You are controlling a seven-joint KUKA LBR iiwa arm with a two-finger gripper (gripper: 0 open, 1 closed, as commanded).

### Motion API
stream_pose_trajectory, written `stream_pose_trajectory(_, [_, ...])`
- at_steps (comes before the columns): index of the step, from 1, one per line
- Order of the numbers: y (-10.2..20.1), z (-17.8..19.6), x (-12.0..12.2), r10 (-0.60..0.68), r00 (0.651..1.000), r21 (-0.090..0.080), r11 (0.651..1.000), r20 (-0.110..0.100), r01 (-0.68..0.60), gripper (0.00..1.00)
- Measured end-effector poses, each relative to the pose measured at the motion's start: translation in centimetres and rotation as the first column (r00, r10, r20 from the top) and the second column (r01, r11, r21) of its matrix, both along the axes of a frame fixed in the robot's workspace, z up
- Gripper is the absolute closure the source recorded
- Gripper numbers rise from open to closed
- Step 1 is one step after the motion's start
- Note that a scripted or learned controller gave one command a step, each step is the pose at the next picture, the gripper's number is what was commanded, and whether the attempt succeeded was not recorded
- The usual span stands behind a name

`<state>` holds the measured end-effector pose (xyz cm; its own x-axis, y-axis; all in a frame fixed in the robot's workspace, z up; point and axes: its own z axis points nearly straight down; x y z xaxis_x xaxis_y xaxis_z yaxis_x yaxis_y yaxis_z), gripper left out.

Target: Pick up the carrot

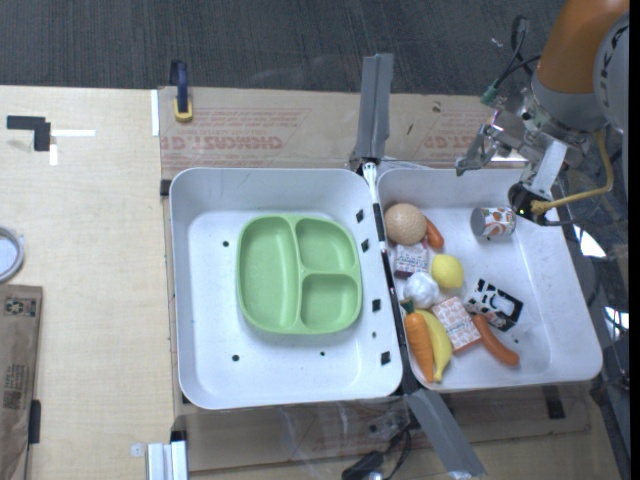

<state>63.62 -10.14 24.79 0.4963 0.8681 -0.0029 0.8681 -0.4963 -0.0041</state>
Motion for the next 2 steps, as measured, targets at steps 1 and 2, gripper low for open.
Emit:
stream_pose_trajectory(1, [4.5, -5.7, -2.5, -0.308, 0.951, -0.002, 0.951, -0.002, 0.308, 0.00])
stream_pose_trajectory(2, [0.4, -15.8, -2.7, -0.284, 0.959, -0.001, 0.959, 0.000, 0.284, 0.00])
